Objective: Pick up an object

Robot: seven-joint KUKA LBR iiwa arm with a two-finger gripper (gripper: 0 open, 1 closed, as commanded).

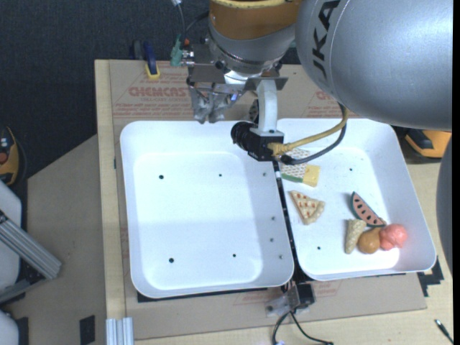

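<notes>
Two shallow white bins are seen side by side on a cardboard-covered table [108, 192]. The left bin [201, 207] is shown with a bare floor marked by small dark dots. In the right bin [402, 164], toy food items are grouped toward its near right corner: a yellow cheese piece [310, 175] near the shared rim, a waffle-patterned wedge [307, 208] just in front of it, a watermelon slice [366, 209], a pale cone [353, 235], an orange-brown round piece [369, 242] and a pink round piece [392, 236], the last three touching one another. The grey and orange arm [374, 42] is seen over the far edge of the bins, with the tool [210, 106] beyond the left bin's far rim; whether the tool is open or closed cannot be told, and nothing is seen held by it.
</notes>
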